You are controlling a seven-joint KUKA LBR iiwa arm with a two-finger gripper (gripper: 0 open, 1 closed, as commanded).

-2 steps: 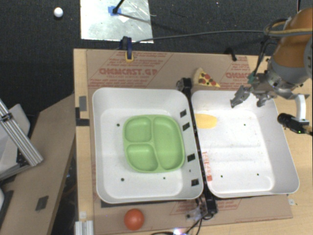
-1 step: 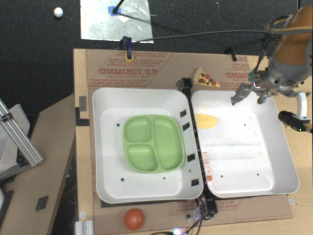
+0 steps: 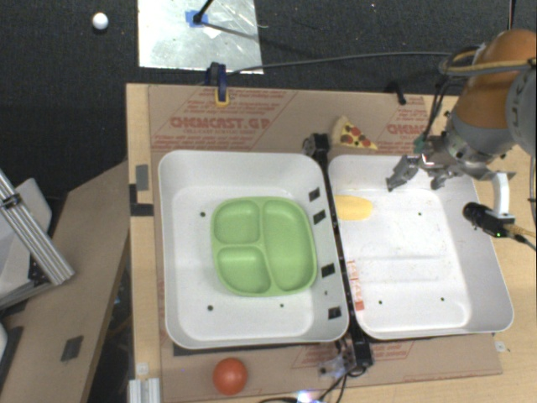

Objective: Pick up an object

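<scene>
A yellow oval object lies in the right bin, close to its left wall. My gripper hangs over the back of that bin, to the right of and a little behind the yellow object and apart from it. It is open, its two fingers spread with nothing between them. A green divided plate lies in the middle of the left bin.
A toy pizza slice rests on the board behind the right bin. A red-orange ball sits on the board in front of the left bin. Black clips line the seam between the bins.
</scene>
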